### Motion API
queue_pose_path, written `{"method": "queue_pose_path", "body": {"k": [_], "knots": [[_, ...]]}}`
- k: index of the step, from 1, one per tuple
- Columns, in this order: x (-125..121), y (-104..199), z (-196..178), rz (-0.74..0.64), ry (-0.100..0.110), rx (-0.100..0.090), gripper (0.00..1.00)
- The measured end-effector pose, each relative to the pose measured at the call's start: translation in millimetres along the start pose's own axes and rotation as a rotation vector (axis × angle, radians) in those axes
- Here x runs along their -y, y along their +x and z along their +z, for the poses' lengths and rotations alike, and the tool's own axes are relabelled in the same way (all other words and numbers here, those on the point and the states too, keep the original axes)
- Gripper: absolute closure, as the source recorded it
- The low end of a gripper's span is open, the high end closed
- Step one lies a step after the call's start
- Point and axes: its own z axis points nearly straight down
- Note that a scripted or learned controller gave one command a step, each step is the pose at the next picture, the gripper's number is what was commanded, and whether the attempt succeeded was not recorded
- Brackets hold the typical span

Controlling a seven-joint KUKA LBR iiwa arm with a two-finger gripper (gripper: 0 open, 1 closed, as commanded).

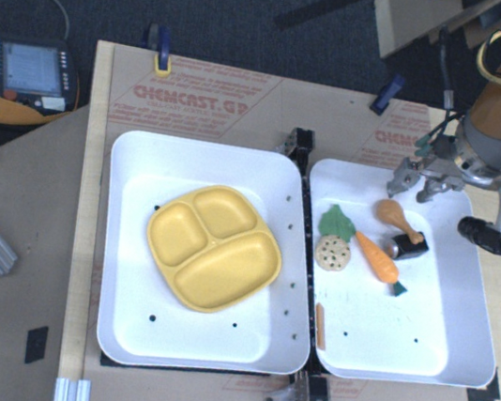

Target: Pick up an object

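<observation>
Near the bottom of the frame, the surface [49, 209] is carrying two shallow white bins side by side, so that one can serve as a source and the other as a destination. The left bin [112, 315], at lower centre, is holding a yellow divided plate [214, 248] lying flat and tilted slightly off square. The right bin [415, 351] is presenting the candidate objects: a thin orange stick [320, 325] is lying close to the bin's left wall, and further up, a speckled cookie [331, 252] is sitting just below a green leafy piece [336, 223], apparently touching it. Right of these, a toy carrot [378, 257] is lying on a slant with a small dark block [410, 244] beside its upper end, and a tan drumstick [396, 215] is lying just above. The pieces are clustering in the bin's upper half, leaving little free room around each. At the upper right, the gripper [424, 181] is hanging over the bin's far rim with its fingers spread apart and nothing between them, apparently poised for a descent; the drumstick is judged the nearest target.
</observation>
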Motion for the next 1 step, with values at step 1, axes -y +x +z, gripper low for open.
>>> {"method": "queue_pose_path", "body": {"k": [1], "knots": [[-0.3,8.5,-47.4,-0.001,0.001,-0.001,1.0]]}}
